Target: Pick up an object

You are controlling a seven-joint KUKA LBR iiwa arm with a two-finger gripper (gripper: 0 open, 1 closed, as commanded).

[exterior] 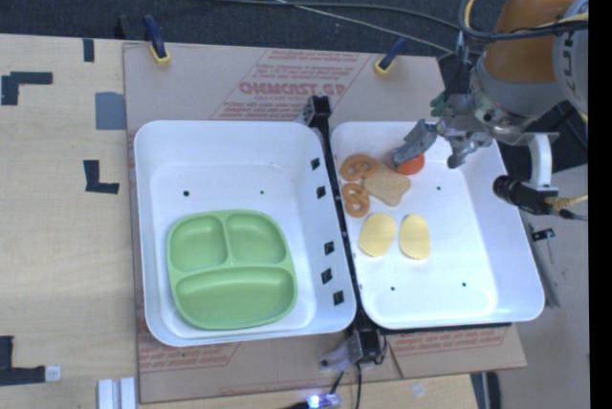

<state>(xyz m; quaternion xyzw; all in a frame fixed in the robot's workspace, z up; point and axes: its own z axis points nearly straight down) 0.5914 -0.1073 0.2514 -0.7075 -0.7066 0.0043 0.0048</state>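
Green divided plate (231,269) in left bin (153,149), "CHEMCAST GP" board (287,88), tool (438,149) open, empty.

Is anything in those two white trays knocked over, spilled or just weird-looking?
Nothing looks spilled or broken. The green divided plate lies flat in the left bin. In the right bin, two pretzels, a toast slice and two yellow pieces sit bunched by the divider, near the pincer.

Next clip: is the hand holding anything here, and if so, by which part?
Nothing is held. The hand hangs open over the right bin, with the small red piece lying below one finger, not between the two.
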